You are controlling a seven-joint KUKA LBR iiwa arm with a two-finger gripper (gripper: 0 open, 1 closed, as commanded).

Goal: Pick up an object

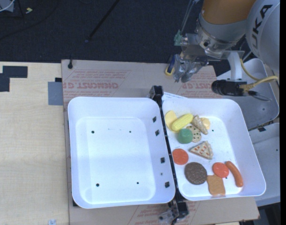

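**End effector raised behind the right bin, toy food spread in the bin below**

Arm [255, 13] enters from the right, grey with an orange band above the wrist. End effector [184, 75] hangs over the cardboard sheet [110, 78] behind the right bin [248, 139], above and apart from its back rim. Fingers point down; whether they are spread or closed cannot be told from this angle. Nothing is seen between them.

Right bin contents, all toy food, none touched by the end effector:
- Yellow corn cob [181, 122] near the back left corner, lying across a pale yellow piece [170, 117].
- Green round piece [184, 136] just in front of the corn.
- Tan cracker [195, 135] beside the green piece; a beige lumpy item [199, 124] and a small yellow piece [206, 123] behind it.
- Pizza slice [201, 150] near the middle.
- Red disc [180, 156] by the left wall.
- Brown cookie [195, 173] towards the front.
- Second red round piece [221, 169], touching a sausage [235, 173] that lies at a slant.
- Orange-brown toast slice [216, 185] at the front, just beside the cookie.

Left bin [77, 149] sits side by side with the right one; a black divider [162, 144] runs between them. Both rest on the cardboard sheet, which lies on the pale wooden worktop [25, 149]. Grey [55, 93] and dark [9, 76] patches mark the worktop at far left.
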